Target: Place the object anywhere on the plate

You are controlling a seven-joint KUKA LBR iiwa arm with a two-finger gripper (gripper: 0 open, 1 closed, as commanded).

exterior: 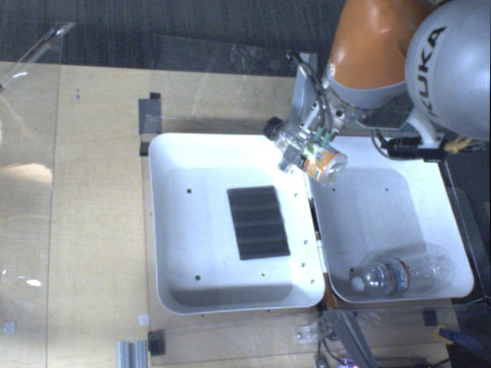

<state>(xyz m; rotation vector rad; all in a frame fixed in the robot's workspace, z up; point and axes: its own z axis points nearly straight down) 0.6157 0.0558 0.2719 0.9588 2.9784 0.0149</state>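
A: where's the small orange-labelled can [326, 162]?
B: pinched in the metal two-finger gripper [313, 153], up over the seam between the white bins, not on the ridged black rectangular plate [258, 222].

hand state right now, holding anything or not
hand: closed on a small orange can, held above the seam between the two bins.

My view is evenly bright; the white bins [230, 297] glare slightly, soft shadows pool inside their walls, and reflections streak the clear panel [31, 175] at left.
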